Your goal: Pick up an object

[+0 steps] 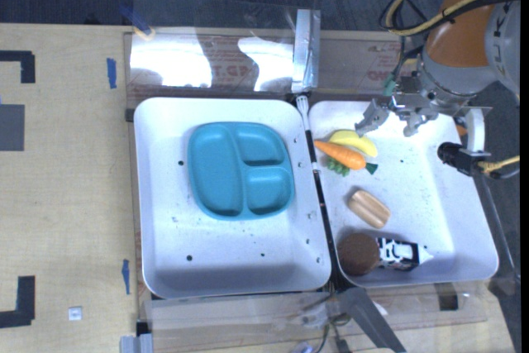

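Observation:
My gripper hangs over the back of the right bin, its two grey fingers spread apart with nothing between them. Just left of and below it lie a yellow banana and an orange carrot with a green top, touching each other. Farther forward rests a tan bread roll. At the bin's front edge sit a brown round object and a black-and-white item beside it.
The left bin holds a blue divided tray. A clear plastic sheet and a metal bracket stand behind the bins. The arm's orange-banded wrist and cables fill the upper right.

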